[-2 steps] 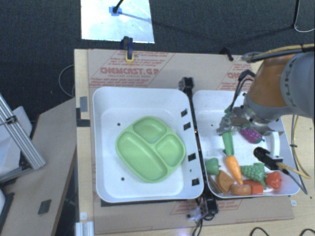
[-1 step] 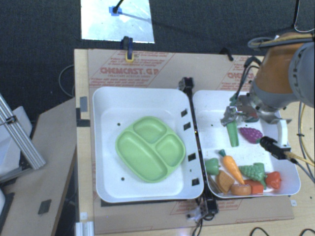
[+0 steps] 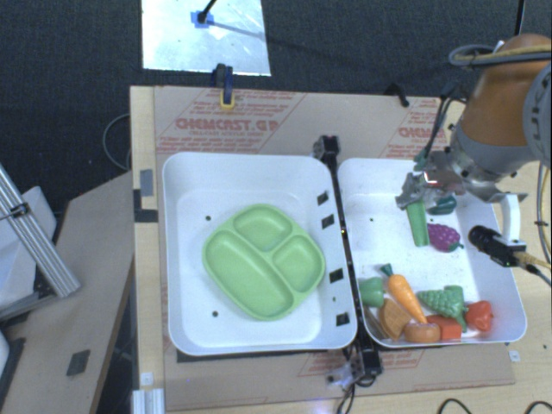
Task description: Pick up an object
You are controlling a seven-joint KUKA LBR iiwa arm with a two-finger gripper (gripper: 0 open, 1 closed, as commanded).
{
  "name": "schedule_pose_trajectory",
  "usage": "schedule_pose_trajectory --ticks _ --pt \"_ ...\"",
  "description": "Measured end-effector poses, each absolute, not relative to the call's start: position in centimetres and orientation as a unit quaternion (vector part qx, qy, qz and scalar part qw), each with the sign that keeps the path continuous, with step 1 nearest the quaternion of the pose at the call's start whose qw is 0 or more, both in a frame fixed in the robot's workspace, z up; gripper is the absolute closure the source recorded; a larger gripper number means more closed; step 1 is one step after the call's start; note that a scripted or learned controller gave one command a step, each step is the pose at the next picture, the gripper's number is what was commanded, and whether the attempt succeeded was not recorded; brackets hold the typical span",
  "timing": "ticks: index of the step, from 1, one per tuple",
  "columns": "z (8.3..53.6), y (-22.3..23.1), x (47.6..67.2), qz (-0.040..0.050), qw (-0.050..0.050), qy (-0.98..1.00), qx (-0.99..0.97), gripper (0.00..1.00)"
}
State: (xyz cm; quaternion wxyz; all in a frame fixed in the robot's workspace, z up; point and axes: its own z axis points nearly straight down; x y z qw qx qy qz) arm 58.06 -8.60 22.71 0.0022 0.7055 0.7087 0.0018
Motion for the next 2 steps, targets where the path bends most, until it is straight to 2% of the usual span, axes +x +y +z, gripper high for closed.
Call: schedule_pose_trajectory --ticks 1,2 --pt "22.6 -3.6 58.8 0.0016 0.0 0.71 0.704 1.0" --pt "23.5 2.1 58.1 0.0014 0.0 0.711 0.703 1.0"
